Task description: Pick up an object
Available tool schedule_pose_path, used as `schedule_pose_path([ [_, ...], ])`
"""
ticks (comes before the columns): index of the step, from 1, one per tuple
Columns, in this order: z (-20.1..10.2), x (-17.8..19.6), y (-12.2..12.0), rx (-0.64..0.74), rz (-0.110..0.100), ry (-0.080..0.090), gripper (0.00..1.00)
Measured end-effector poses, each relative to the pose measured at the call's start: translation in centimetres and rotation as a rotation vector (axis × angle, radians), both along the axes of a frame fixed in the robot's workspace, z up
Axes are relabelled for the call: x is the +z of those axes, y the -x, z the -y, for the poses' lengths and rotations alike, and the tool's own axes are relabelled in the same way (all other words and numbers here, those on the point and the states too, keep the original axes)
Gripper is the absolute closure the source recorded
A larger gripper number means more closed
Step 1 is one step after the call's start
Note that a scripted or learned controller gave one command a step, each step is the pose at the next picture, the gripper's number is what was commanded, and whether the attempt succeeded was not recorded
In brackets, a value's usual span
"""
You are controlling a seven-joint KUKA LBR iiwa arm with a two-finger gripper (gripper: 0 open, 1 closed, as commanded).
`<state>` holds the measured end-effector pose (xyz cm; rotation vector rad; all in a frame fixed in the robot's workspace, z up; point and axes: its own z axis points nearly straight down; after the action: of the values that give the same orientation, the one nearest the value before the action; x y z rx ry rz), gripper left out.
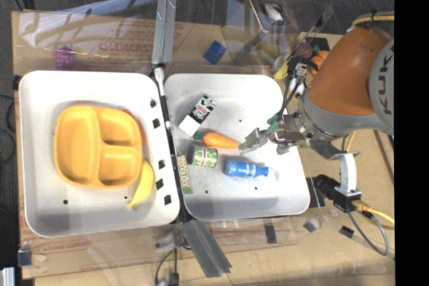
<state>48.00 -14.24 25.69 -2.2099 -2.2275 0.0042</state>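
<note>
Small orange plastic carrot (220, 140) lies left-right, green top pointing left. Metal two-finger gripper (255, 139) just right of it, aimed left; finger state unclear.

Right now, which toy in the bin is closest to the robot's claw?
The orange carrot in the right bin. Its tip lies just beside the gripper; the blue bottle and green can sit lower, farther off.

Arm (362, 77): white letters "KU" on grey casing at right edge, rest cut off. Plastic sheet (100, 37) behind left bin: faint reddish print, unreadable. Can (203, 157) & bottle (245, 169) labels too small to read.
</note>
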Motion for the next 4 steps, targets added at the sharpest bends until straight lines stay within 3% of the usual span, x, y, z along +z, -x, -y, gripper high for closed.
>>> schedule_pose_path([
  [1, 1.1, -15.2, 0.3, 0.155, 0.001, -0.002, 0.0],
  [2, 1.9, -16.7, -6.3, 0.129, 0.0, -0.001, 0.0],
  [3, -2.0, -16.7, -16.5, 0.277, -0.001, -0.001, 0.0],
  [4, -2.1, -15.8, -16.6, 0.283, -0.003, 0.0, 1.0],
])
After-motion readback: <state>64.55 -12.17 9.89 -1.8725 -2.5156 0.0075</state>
